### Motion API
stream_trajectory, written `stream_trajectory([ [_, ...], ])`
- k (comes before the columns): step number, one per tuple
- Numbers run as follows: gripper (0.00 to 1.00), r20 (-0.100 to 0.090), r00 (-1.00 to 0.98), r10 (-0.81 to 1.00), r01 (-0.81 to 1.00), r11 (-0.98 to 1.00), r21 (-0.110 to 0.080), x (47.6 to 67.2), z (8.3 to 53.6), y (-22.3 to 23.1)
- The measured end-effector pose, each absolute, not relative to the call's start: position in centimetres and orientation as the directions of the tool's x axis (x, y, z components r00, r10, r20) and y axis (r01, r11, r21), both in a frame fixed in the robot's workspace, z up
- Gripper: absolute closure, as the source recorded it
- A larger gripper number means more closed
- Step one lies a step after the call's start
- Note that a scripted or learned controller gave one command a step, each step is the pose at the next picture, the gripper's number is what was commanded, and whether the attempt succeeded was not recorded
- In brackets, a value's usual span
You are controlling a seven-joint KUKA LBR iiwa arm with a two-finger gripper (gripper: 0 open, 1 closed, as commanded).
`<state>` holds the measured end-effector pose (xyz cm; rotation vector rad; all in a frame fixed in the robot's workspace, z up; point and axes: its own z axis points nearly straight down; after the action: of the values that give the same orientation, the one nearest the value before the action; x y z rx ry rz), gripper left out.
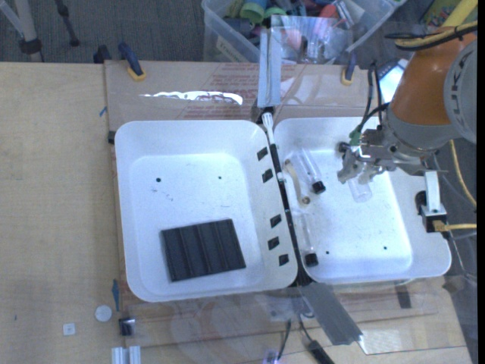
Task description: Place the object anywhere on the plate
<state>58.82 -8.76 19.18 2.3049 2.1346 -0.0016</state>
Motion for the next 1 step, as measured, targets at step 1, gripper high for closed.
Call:
stream_trajectory([
  [1,1.00,0.000,-0.052,0.999,0.999,0.052,0.001,58.41,26.52,-1.23],
])
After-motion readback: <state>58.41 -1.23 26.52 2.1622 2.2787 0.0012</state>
